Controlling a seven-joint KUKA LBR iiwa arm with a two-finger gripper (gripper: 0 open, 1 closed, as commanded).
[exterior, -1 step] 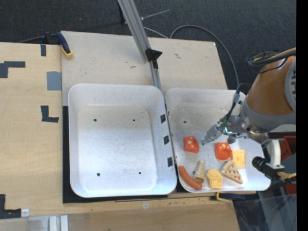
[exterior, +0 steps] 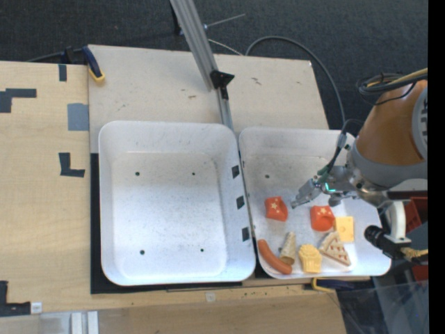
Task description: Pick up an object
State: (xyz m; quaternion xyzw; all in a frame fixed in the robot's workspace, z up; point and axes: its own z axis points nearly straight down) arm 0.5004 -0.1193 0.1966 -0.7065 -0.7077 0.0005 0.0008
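Looks like small light plastic food, probably slippery. Red cube (exterior: 276, 208) sits apart from the pile, so grab its flat sides. Pincer (exterior: 304, 197) just beside it, can't tell if apart.

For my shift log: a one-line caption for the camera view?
Gripper hovers over the right bin between two red toy foods.

No text, label or number is legible anywhere.

Robot lab: white bins (exterior: 111, 145) on plywood bench (exterior: 35, 186).
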